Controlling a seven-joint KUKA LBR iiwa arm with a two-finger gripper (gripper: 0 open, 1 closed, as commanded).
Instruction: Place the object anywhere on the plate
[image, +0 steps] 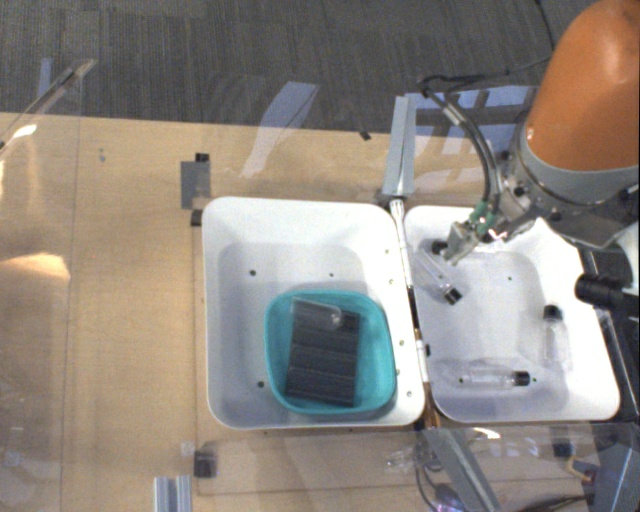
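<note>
From the overhead camera, the dark ribbed block (322, 350) already lies inside the teal plate (378, 345) in the left bin (235, 240). It looks stiff and light, easiest taken across its narrow sides. The gripper (462, 240) hovers over the right bin (590, 390); can't tell how wide it's spread, and nothing's visibly in it.

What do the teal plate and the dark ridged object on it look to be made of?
Teal plate: likely plastic, smooth, evenly coloured, with a soft sheen on its rim. Dark ridged object: probably matte plastic or rubber, charcoal grey with crosswise ridges; the picture leaves it open which.
</note>
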